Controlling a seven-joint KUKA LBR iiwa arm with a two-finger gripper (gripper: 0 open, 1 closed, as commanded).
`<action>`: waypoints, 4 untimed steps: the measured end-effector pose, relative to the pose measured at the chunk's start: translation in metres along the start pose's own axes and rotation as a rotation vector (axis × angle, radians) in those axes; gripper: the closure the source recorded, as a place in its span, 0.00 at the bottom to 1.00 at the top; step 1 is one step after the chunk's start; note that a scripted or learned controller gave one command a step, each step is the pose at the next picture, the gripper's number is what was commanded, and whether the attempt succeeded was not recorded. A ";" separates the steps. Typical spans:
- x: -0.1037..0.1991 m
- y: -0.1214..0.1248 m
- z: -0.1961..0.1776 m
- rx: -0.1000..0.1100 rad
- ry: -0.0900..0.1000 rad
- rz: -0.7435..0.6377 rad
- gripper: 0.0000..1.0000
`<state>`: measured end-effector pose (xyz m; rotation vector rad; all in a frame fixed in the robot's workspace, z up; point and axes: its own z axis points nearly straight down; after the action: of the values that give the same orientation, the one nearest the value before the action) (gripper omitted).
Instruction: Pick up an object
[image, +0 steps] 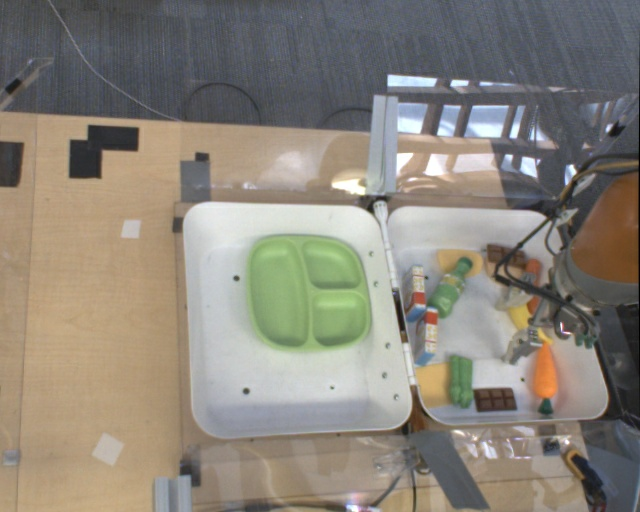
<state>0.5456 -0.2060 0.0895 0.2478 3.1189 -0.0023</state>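
While one green tray (305, 292) lies alone in the left bin (215, 400), about ten items are crowded in the right bin (590, 405). The gripper (522, 346) is seen beside one carrot (544, 374) near the right edge; whether it is closed cannot be told.

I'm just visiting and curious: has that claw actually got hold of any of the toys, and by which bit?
It cannot be told. The claw is low in the right bin, close beside the toy carrot, but nothing is clearly seen gripped in it.

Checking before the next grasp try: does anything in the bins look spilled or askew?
Nothing spilled. The green divided plate lies flat in the left bin; the toy food lies jumbled in the right bin, all inside its walls.
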 end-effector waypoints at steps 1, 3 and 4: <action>0.002 0.014 -0.001 0.003 -0.004 -0.130 0.00; 0.004 0.010 -0.001 0.001 -0.005 -0.397 0.00; 0.023 0.106 -0.002 -0.003 -0.007 -0.382 0.00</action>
<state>0.5399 -0.0980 0.0911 -0.3474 3.1030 -0.0024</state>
